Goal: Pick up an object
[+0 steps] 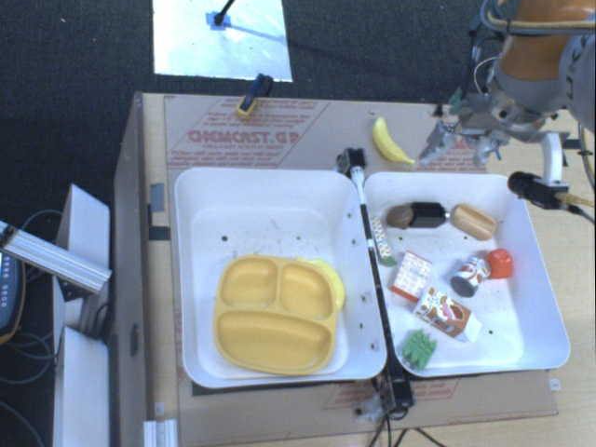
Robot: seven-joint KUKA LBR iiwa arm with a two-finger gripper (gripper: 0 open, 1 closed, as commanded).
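Note:
My gripper [463, 147] hangs above the back rim of the right bin [540, 305], open, with nothing between its fingers. A yellow banana [391, 143] lies on the cardboard just to its left, outside the bin. In the right bin lie a brown and black object [414, 215], a tan bread-like piece [473, 221], an orange ball [500, 263], a small can [468, 275], a red and white box [411, 276], a drink carton [447, 313], a green toy [419, 347] and a wrapped bar [379, 238] along the left wall.
The left bin [214, 203] holds a yellow divided tray [275, 313]. A yellow and black tool [252, 97] lies on the cardboard behind it. A black clamp [352, 161] sits where the bins meet at the back.

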